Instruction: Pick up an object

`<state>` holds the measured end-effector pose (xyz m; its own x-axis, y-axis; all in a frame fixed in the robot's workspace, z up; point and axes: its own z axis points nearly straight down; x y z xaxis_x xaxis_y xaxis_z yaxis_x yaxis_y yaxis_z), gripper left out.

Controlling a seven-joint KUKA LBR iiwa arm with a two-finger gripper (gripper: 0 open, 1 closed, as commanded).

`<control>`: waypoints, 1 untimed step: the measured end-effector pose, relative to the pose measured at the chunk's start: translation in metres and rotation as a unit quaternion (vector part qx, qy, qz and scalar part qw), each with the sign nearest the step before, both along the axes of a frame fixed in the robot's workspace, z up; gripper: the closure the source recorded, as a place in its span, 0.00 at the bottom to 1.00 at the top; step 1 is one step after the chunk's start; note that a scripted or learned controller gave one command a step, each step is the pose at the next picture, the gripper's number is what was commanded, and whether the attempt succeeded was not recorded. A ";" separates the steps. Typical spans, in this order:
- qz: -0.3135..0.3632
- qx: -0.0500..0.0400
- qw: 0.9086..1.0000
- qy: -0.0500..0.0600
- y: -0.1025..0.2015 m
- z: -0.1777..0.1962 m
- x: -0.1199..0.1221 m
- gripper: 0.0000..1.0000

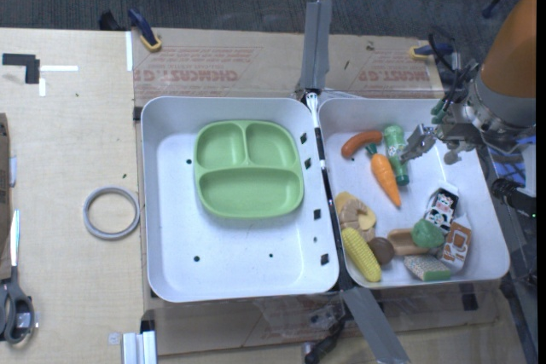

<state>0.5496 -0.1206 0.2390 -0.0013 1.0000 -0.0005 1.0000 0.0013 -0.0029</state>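
Hand [424, 141] sits over the upper part of the right bin [486, 268], arm entering from the right; nothing seen between its fingers, and whether they are spread or closed cannot be told at this size. Nearest items lie just to its left: a green bottle [394, 154], upright-ish in view, long axis top to bottom, and a carrot [386, 178] beside it, long axis slanting down-right. An orange sausage [362, 142] lies a bit further left, tilted. Likely target is the bottle or carrot, so the hand would need a short shift left and down.

Lower in the same bin, well apart from the hand: a small cow-print carton [441, 209], green broccoli-like piece [428, 234], corn cob [361, 254], a brown toy [380, 250], and other toy food.

Left bin [162, 209] holds a green divided plate [249, 168]. On the tabletop [60, 141] left of the bins: a tape ring [112, 211] and scissors [15, 307]. Dark carpet beyond.
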 end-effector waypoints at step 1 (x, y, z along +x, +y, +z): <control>-0.119 0.000 0.993 0.001 0.008 -0.141 0.031 0.00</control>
